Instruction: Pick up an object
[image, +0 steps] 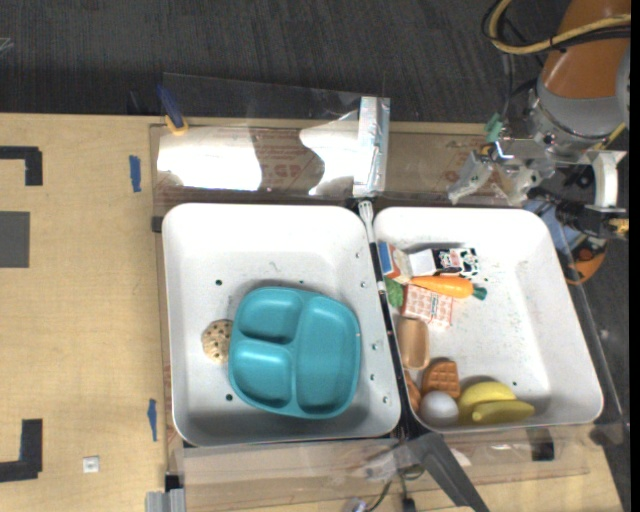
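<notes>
A: Worktop (70, 300) first?
B: Tan board surface, black corner marks at the left edge, blue tape bits. Two white bins side by side on it. Clear plastic sheeting lies behind them.

A: Left bin (200, 240)?
B: Teal divided plate (296, 350), three compartments, sits low and centre. A speckled cookie (215, 340) touches its left rim.

A: Right bin (540, 300)?
B: All objects crowd the left wall. The right half is bare white.

A: Arm?
B: Orange band at top right, grey wrist below it. The hand (500, 180) hangs over the back edge of the right bin, above the rim, well apart from every object. Nothing shows between its fingers. I cannot tell if they are apart or together; the picture is too cluttered there.

A: Pick candidates, big to small?
B: Banana (495, 400), bottom of the bin, long axis roughly left-right, slightly curved, tip toward the right. Carrot (440, 287), long axis left-right, green top at the right end, pointed end to the left. It lies just below a small black-and-white carton (445, 262). A red-patterned packet (430, 308) is under the carrot. A tan oblong piece (414, 342) stands along the wall, long axis up-down in view. A brown waffle-like item (440, 378) is below it. A white egg (438, 406) touches the banana's left end.

A: Any readable text?
B: None. The carton has print, but it's too small to read.
</notes>
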